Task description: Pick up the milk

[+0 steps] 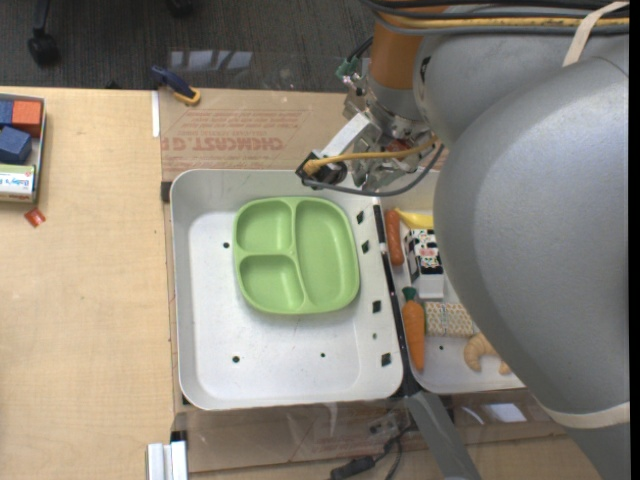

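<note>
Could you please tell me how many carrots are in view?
1: a carrot in the right bin, along its left wall. The arm covers much of that bin, so more may be hidden.

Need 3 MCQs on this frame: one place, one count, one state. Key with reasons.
1. Where does the milk carton lie?
A. on the green plate
B. in the right bin, near the divider
C. on the cardboard

2. How many compartments does the green plate have?
A. two
B. three
C. four

3. What is the milk carton's state?
A. lying in the bin, nothing gripping it
B. lifted above the bin
C. standing on the wooden bench

Key: 1 B, it lies beside the carrot in the right bin. 2 B, one long and two smaller sections. 3 A, the gripper is at the bins' far edge, apart from it.
</note>
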Tool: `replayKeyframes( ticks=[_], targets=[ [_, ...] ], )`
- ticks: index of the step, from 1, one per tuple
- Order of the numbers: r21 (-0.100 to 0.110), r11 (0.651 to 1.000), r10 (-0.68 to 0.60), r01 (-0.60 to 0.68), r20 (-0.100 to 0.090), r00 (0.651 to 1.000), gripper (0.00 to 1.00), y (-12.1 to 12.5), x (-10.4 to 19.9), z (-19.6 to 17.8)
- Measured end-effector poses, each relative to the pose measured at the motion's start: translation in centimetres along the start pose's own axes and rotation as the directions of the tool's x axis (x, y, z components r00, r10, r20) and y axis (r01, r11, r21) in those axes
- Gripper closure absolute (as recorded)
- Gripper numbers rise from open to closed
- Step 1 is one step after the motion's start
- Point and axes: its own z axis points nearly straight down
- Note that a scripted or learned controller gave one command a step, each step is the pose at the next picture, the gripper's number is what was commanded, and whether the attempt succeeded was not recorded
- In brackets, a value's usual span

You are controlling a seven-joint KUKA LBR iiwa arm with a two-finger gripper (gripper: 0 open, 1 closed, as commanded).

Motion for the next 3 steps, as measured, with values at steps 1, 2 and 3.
replayKeyframes(
  ticks=[1,2,3],
  targets=[
    [0.001,0.989,0.147,-0.147,0.001,0.989,1.0,-1.8,0.9,13.8],
    [0.001,0.998,0.062,-0.062,0.0,0.998,1.0,0.4,-5.2,4.8],
    [0.0,0.97,0.244,-0.244,-0.001,0.97,1.0,-1.4,-0.6,8.7]
  ],
)
